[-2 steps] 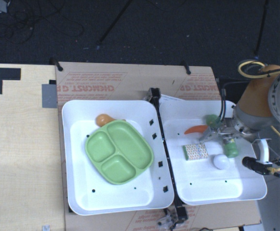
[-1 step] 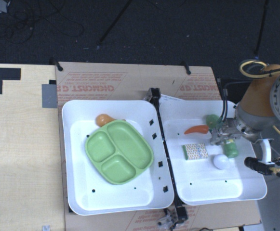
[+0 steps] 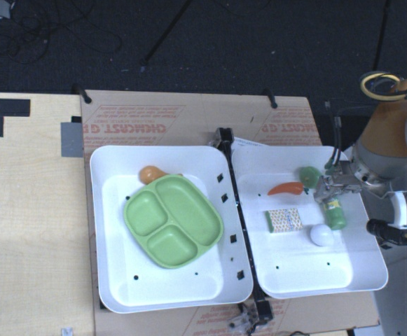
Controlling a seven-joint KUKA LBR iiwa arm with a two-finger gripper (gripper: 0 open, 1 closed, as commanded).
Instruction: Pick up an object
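Note:
In the right bin (image 3: 343,275) lie a red-orange chili-shaped piece (image 3: 286,187), a round green object (image 3: 308,175), a small patterned square pad (image 3: 284,220), a white ball (image 3: 321,236) and a green bottle-like item (image 3: 336,217). My gripper (image 3: 327,193) reaches in from the right and hangs low over that bin's right side. It sits between the round green object and the green bottle-like item, right above the latter's top end. I cannot see anything held in it.
The left bin (image 3: 112,271) holds a green divided plate (image 3: 174,220) with a small orange object (image 3: 149,174) behind its far left edge. A black divider (image 3: 235,215) separates the bins. The arm's orange-banded wrist (image 3: 385,131) stands over the right bin's far right corner.

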